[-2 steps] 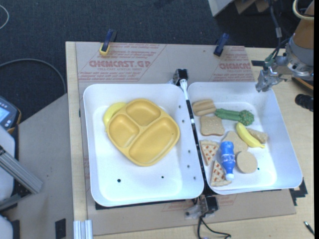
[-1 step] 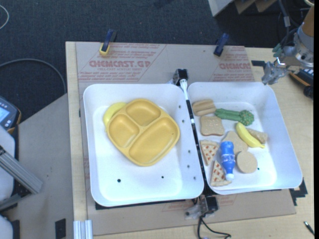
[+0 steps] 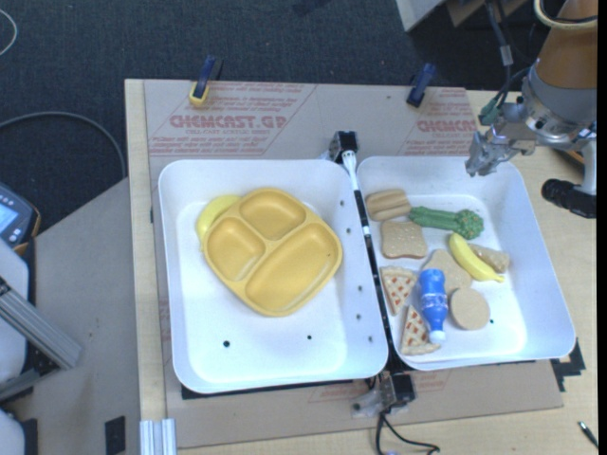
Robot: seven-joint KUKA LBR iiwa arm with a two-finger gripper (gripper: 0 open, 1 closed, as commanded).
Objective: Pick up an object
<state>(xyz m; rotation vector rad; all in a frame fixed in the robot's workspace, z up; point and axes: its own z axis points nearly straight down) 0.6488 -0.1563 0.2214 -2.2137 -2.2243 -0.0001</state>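
Both bins (image 3: 180, 254) are white. The tray (image 3: 272, 250) is yellow. The broccoli (image 3: 448, 220) is green, the banana (image 3: 472, 258) yellow, the bottle (image 3: 432, 301) blue with a white cap. The toast (image 3: 404, 240) and hot dog (image 3: 387, 203) are tan. The pizza slices (image 3: 398, 290) are orange with red dots. The board (image 3: 285, 121) has red writing

divided tray (image 3: 272, 250) in left bin (image 3: 180, 282); toy foods (image 3: 432, 254) in right bin (image 3: 541, 282)
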